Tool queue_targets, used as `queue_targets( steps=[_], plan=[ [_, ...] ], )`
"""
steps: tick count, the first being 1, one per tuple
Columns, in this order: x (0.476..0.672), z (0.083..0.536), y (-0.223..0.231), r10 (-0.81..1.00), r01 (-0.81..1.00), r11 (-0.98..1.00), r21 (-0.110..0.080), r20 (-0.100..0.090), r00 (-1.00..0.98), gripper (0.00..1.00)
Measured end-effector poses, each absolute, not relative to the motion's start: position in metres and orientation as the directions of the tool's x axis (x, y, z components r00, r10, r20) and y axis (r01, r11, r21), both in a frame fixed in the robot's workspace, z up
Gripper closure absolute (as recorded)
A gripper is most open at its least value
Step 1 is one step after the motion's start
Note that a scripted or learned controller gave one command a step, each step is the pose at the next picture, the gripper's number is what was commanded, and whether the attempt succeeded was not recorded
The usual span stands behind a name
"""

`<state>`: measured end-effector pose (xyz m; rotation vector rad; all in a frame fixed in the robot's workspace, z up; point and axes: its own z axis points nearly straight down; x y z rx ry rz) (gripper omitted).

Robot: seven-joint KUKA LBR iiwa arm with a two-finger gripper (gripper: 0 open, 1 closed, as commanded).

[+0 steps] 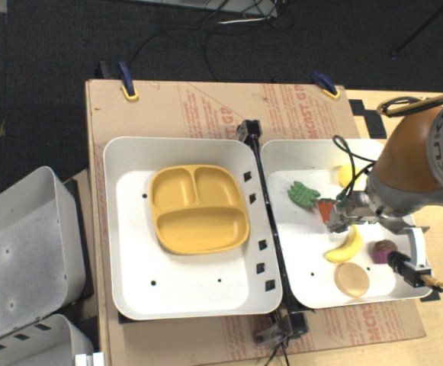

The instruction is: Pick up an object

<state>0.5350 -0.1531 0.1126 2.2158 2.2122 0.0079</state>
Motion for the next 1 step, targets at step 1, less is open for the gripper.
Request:
queue_targets(
  steps=[1],
  plan=[
    [0.5300, 0.1553, -0.1513, 1.000, 1.000, 0.002, 0.001, 0.000, -0.002, 1.00]
  ],
)
